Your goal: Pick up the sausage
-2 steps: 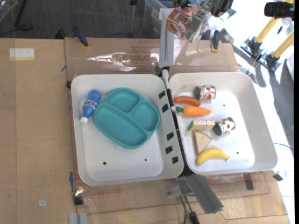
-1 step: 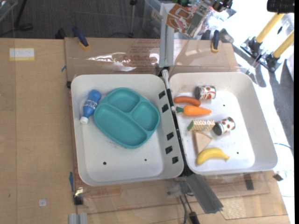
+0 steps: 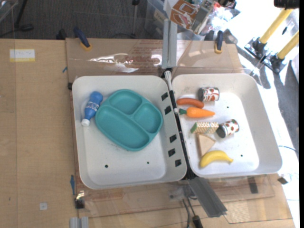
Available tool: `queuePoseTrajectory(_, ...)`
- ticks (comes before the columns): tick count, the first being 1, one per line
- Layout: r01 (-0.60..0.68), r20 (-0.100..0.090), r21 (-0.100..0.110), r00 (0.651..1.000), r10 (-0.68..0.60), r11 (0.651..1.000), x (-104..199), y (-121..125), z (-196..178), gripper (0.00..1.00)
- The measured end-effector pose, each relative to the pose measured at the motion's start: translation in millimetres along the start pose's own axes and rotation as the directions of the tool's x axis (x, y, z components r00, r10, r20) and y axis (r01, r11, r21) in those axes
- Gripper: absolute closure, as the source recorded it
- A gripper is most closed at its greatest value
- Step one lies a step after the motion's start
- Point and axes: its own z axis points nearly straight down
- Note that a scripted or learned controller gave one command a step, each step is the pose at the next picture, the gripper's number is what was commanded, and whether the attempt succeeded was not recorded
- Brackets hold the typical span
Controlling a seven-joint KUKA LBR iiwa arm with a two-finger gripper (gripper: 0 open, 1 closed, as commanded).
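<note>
Sausage, slim red-orange plastic link (image 3: 190, 102): lies in right white bin (image 3: 266, 127), touching orange plastic carrot (image 3: 200, 112), near printed can (image 3: 209, 94). You could clamp the carrot instead. Claw state: cannot tell.

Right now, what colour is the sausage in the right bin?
Reddish-orange, seen in the camera view: the sausage lies just above the carrot.

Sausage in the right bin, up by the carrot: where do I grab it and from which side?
Grip the sausage at its middle, coming straight down from above, fingers closing across its narrow width. It lies flat and long, running roughly left to right, so the ends give little hold. The carrot lies close below it and a can sits by its right end, so the finger on the carrot side probably has little room.
</note>
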Motion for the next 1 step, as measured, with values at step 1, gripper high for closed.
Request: queuePoseTrajectory(1, 0.001, 0.007, -0.007, 1.000, -0.001, 1.000, -0.8, 1.2, -12.7, 1.00)
